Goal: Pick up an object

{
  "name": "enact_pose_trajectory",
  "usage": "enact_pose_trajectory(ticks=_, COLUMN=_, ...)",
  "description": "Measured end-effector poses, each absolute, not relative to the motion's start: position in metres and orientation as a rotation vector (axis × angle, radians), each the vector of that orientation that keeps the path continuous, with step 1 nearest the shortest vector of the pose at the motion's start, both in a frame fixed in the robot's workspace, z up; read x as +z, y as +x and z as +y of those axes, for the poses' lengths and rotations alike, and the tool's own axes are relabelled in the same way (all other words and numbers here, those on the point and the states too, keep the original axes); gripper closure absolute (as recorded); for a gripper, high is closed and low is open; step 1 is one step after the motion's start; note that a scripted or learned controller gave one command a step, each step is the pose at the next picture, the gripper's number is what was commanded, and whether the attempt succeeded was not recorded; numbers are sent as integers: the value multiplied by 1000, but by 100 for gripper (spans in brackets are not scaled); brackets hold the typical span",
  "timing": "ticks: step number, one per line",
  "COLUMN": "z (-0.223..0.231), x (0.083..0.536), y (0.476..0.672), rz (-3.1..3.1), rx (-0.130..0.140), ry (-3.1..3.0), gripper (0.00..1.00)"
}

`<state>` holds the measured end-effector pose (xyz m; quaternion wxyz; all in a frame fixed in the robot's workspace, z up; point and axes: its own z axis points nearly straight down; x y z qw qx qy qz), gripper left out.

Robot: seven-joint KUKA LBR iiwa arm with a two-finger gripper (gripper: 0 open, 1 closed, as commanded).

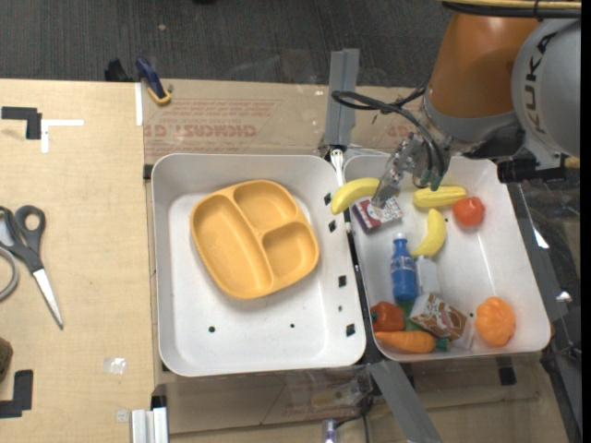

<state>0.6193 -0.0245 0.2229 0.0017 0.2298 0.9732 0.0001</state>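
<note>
While the tool (399, 175) hangs low (fingers' state unclear), a small red-and-white packet (377, 213) lies just beneath it.

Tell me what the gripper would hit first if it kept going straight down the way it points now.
Most likely the small red and white packet lying under the gripper, beside the banana on the bin divider. Depth is hard to judge from this slanted view.

Pincer (399, 175) hangs above bananas (431, 232) in right bin (517, 275).
</note>
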Motion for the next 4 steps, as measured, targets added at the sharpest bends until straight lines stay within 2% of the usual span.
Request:
enact_pose_trajectory(ticks=1, z=-25, x=232, y=620, rz=3052, rx=-1, ry=717, gripper=100)
enact_pose_trajectory(ticks=2, z=-13, x=256, y=542, rz=3058, rx=-1, ry=716, gripper=100)
enact_pose_trajectory(ticks=3, z=-6, x=191, y=479, rz=3045, rx=-1, ry=778, gripper=100)
enact_pose_trajectory(ticks=4, z=-12, x=309, y=523, rz=3037, rx=-1, ry=794, gripper=100)
